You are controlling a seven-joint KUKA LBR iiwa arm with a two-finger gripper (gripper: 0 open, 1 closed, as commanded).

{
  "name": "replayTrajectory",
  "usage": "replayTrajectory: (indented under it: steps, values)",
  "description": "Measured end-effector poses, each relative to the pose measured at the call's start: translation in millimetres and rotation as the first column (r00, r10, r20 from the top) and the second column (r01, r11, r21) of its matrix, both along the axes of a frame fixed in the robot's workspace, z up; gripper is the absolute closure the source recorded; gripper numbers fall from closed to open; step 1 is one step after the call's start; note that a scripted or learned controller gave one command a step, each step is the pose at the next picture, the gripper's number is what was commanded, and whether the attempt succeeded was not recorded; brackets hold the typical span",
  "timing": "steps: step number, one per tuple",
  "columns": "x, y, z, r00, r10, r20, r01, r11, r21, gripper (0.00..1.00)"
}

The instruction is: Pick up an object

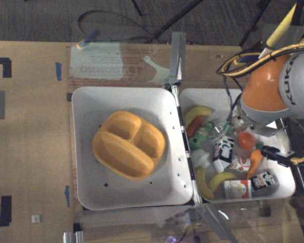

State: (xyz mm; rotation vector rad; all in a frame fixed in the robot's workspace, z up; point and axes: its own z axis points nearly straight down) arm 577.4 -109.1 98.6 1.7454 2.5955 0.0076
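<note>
Item: one grey arm (273, 87) with orange band, entering at right of frame, its wrist hanging over the upper part of the right bin (289, 186). Claw (232, 128): low over the clutter, largely hidden under the wrist; whether open or shut cannot be told, and nothing is seen in its hold. Candidate things, all in the right bin, lower right of frame: banana (197, 114) at the bin's upper left, second banana (210, 181) at lower left, cow-patterned carton (223, 150) at centre, red ball (246, 140) just right of it, carrot (254, 162) below the ball, small jar (236, 189) lying at the lower edge. Left bin (86, 151), centre of frame: one orange divided tray (128, 144), alone. Risks, as judged: the things lie touching and overlapping, so the claw may close on two at once, or nudge a neighbour and lose its aim; the ball may roll away from a closing claw; the bananas' curved skin may slip; cables (243, 65) looping near the wrist may snag. Surface: pale wooden counter (30, 135) with black and blue tape marks at left of frame, a clear sheet above the left bin. Room: dark carpet across the top of frame, with stand legs and a cord.
</note>
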Motion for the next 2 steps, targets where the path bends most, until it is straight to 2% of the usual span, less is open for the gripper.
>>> replayTrajectory:
  steps: [1,2]
  values:
    - [40.0,63.9,116.0,0.980,-0.197,-0.011,0.197,0.980,0.005,1.00]
    - [40.9,64.4,126.0,0.981,-0.195,-0.007,0.195,0.981,0.003,1.00]
